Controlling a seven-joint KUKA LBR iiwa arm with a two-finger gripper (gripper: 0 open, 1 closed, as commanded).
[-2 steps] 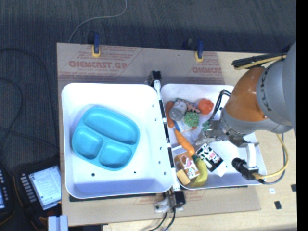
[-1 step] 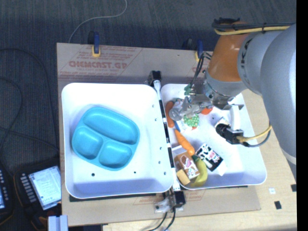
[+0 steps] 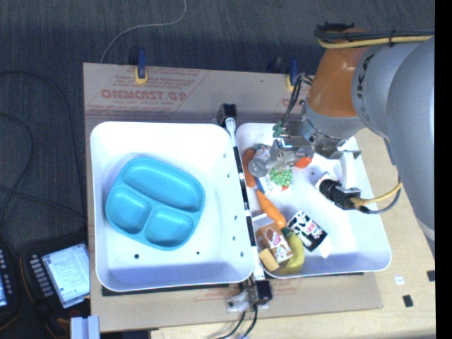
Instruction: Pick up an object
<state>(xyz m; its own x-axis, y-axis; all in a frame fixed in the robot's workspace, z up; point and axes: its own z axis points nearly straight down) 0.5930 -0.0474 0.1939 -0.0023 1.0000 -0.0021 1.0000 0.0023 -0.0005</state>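
Inside the right bin, the metallic tool, its grip unreadable, hovers over glossy toy food: green peas, tapered orange carrot. Plywood tabletop stands on dark carpet.

Both bins, left and right, look like smooth white plastic with a slight sheen; the blue divided tray reads as glossy moulded plastic. Desk surface is matt brown board, fibre or cardboard-like, with faded red print, and the floor around it looks like dark, coarse carpet. Arm shell is smooth satin grey with a glossier orange band, the claw looks like bare shiny metal, and the carrot looks like smooth plastic.
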